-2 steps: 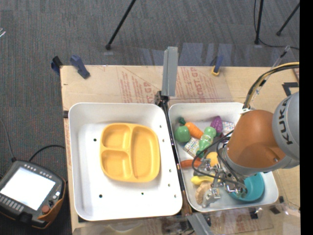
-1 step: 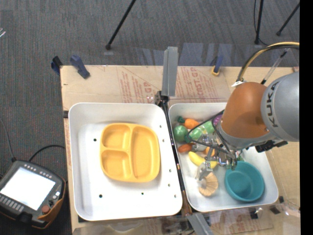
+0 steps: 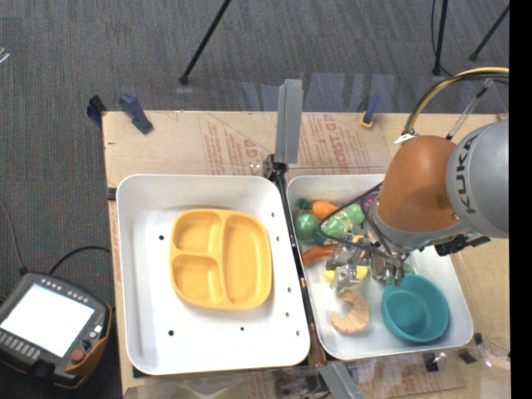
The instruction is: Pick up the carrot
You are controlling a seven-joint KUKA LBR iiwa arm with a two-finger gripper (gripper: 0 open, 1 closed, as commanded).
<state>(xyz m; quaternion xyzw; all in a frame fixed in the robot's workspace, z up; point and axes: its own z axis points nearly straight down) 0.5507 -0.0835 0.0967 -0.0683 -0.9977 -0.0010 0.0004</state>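
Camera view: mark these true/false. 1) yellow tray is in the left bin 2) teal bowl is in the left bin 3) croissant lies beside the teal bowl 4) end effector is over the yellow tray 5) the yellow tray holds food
1) True. The yellow tray lies in the left bin.
2) False. The teal bowl sits in the right bin.
3) True. The croissant lies just left of the bowl.
4) False. The end effector is over the right bin, near the carrot.
5) False. Its three compartments hold nothing.
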